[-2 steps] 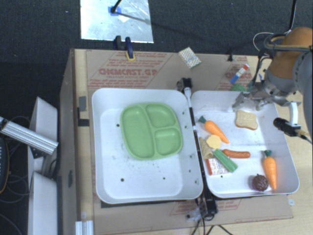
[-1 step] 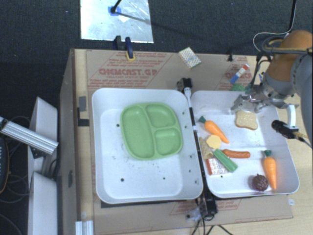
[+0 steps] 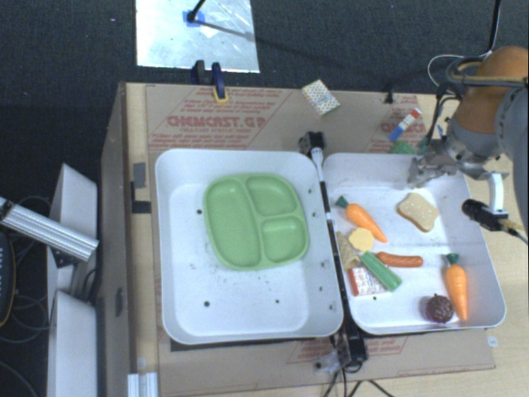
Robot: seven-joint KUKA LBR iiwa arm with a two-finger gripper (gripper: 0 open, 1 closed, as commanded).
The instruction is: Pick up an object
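Observation:
The right bin (image 3: 376, 325) holds toy food: a slice of bread (image 3: 418, 211), a small carrot (image 3: 364, 220), a larger carrot (image 3: 456, 284), a red sausage (image 3: 400, 260), a green piece (image 3: 381, 270), a pale yellow chunk (image 3: 360, 240), a red-and-white packet (image 3: 364, 282) and a dark round fruit (image 3: 439, 308). My gripper (image 3: 426, 170) hangs at the bin's far right corner, just above the bread, with nothing visible between its fingers.
The left bin (image 3: 186, 304) carries a green divided plate (image 3: 256, 220). Small items lie on the cardboard behind the bins: a patterned block (image 3: 320, 97) and a red, white and blue piece (image 3: 404, 126). The arm (image 3: 488, 106) reaches in from the right.

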